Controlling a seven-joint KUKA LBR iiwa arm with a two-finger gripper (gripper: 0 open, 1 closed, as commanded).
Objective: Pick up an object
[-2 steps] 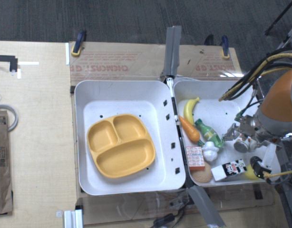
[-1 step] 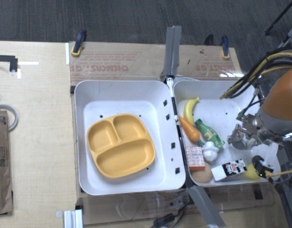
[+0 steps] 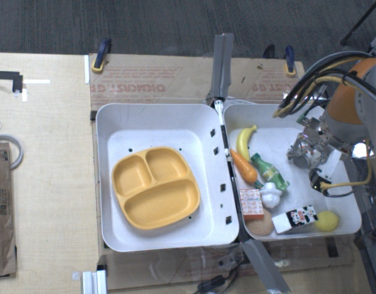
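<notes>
My gripper [image 3: 304, 154] hangs over the right part of the right bin [image 3: 286, 120], above bare bin floor, with nothing visible between its fingers. To its left lie a yellow banana [image 3: 245, 141], an orange carrot [image 3: 244, 166] and a green bottle [image 3: 267, 172]. A white garlic-like piece [image 3: 270, 194] sits below the bottle. Along the front of the bin are a small red and white box [image 3: 251, 203], a brown round cookie [image 3: 260, 225], a black and white carton [image 3: 296, 218] and a yellow lemon [image 3: 326, 221].
The left bin [image 3: 111, 127] holds a yellow divided plate [image 3: 155, 187]. A metal divider bar [image 3: 221, 72] runs between the bins. Cables [image 3: 310, 78] loop from the arm above the right bin. A brown paper bag [image 3: 1, 201] lies at the far left of the bench.
</notes>
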